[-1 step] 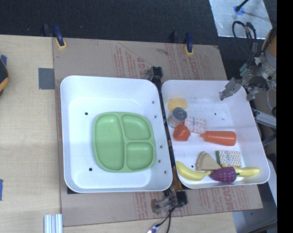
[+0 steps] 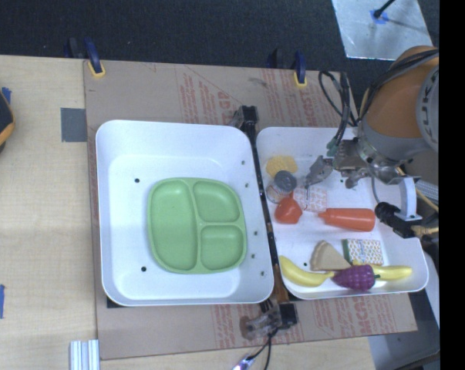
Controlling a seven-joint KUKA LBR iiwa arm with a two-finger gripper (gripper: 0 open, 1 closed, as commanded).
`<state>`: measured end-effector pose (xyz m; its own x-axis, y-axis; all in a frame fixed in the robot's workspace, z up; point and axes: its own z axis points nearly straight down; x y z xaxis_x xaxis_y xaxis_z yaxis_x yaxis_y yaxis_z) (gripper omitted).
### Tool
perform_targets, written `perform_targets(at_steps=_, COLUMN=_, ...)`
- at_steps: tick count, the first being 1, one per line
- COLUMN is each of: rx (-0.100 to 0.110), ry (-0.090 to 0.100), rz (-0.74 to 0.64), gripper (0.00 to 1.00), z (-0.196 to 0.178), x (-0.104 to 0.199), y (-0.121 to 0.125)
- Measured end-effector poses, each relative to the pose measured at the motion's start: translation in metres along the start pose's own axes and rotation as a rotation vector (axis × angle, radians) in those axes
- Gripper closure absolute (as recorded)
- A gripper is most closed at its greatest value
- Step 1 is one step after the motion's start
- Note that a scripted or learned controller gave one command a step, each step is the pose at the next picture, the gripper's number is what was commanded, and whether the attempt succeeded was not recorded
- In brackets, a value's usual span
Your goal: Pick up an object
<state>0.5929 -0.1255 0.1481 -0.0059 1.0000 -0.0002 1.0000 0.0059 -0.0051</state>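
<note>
Look at the orange carrot point(image 2: 348, 219) first. It lies flat in the right bin point(image 2: 417, 280), about in the middle, with its long side running from the bin's left edge toward its right edge. The fat end points right and the thin end points left, toward the red pepper point(image 2: 288, 210). The carrot sits just below the gripper point(image 2: 322, 172), a little nearer the bin's front edge, so I think you only need a short move toward the front and then down.

The gripper hangs over the back half of the right bin, near a small checked block point(image 2: 315, 199). I cannot tell if it is open or closed, because the dark metal parts blur together. Nothing looks held in it.

Close by sit a grey round thing point(image 2: 284, 181) and a yellow round thing point(image 2: 281, 165). Near the front edge lie a banana point(image 2: 303, 274), purple grapes point(image 2: 354, 277) and a slice of bread point(image 2: 328, 257). The arm point(image 2: 398, 106) is cut off at the right.
</note>
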Motion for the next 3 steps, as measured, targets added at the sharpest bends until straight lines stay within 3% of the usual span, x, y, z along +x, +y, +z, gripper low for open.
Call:
perform_targets(at_steps=1, rx=-0.004, ry=-0.002, rz=0.003, gripper=0.00, z=0.024, x=0.010, y=-0.008)
perform_targets(at_steps=2, rx=-0.001, ry=0.000, rz=0.003, gripper=0.00, z=0.047, x=-0.019, y=-0.094)
perform_targets(at_steps=3, rx=-0.004, ry=0.000, rz=0.001, gripper=0.00, z=0.045, x=0.013, y=0.005)
